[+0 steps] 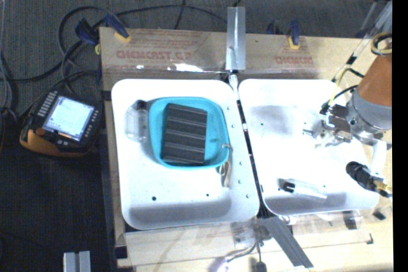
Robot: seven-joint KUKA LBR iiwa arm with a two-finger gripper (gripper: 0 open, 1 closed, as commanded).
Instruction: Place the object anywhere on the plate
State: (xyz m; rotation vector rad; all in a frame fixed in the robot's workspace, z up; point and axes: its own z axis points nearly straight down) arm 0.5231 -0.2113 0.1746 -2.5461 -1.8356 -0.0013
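You have the gripper (331,127) hanging over the right bin (280,105) near its far right side, and from this slanted view you cannot tell whether it is released or clenched, nor whether anything is caught in it. The likeliest thing for you to move is the pen-like object (305,188), which lies flat near the front edge of that same bin, apart from the gripper and in front of it. It looks slim and pale, with a dark tip at its left end, so expect a narrow target that could roll or slip. The blue plate (155,113) sits in the left bin (178,200), so you would have to carry the piece over the divider. A dark ribbed block (185,134) already covers most of the plate, and a clear bottle (135,119) lies against its left rim, leaving you little bare blue to aim for.
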